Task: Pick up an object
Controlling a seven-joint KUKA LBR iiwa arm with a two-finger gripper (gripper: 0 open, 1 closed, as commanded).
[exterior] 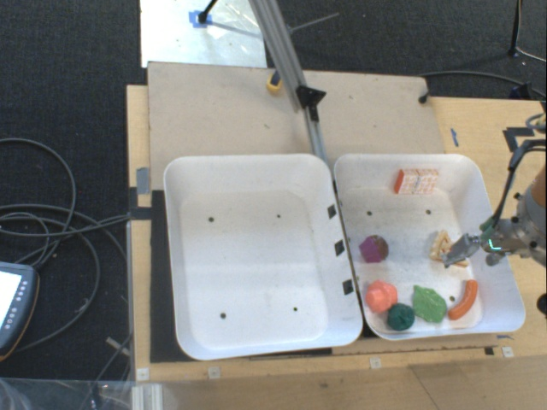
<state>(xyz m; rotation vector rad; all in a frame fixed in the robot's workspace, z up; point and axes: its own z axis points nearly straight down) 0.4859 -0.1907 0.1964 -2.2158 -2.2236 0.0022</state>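
Looking down on the bench [214, 109], we see two white bins side by side. The left bin [256, 254] lies beside the right bin [427, 254], and they touch along the middle edge. In the right bin we find several small things. An orange and white box [416, 181] lies near the far wall. A purple object [373, 248] sits close to the left side of this bin. Near the front edge there are a pink-orange ball [381, 295], a dark green ball [400, 317] just beside it, a light green object [430, 304], and an orange sausage-shaped object [464, 300]. A small beige piece [441, 246] lies in the right part of the bin.

The arm [517, 237] comes in from the right, and its gripper [457, 254] is low over the bin, just at the beige piece. The tips are dark and small here, so we cannot tell if the pincer is released or clenched, or if it touches the piece.
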